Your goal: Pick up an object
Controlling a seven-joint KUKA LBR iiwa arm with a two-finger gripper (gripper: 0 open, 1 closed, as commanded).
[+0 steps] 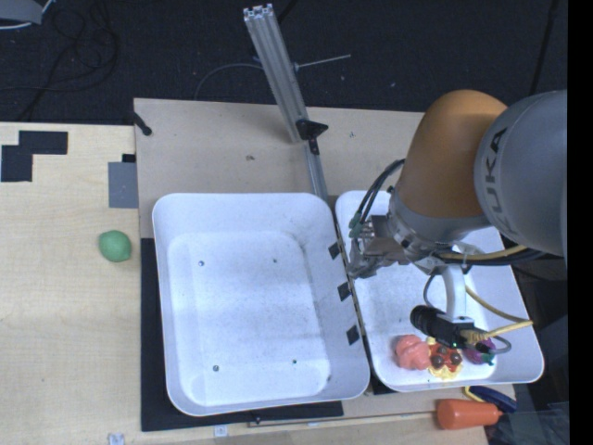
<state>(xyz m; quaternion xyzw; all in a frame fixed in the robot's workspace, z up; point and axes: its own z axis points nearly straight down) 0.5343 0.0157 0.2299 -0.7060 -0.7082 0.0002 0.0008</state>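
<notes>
one pink, rounded lump (410, 351) lies at the near end of the right bin (389, 310), touching a small red-and-yellow cluster (448, 362). the end effector (364, 251) hangs by that bin's left wall; whether it is open cannot be told.

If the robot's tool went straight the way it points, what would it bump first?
Probably the bare floor of the right bin, by its left wall. The tool points down there, away from the pink lump. Depth is unclear.
</notes>
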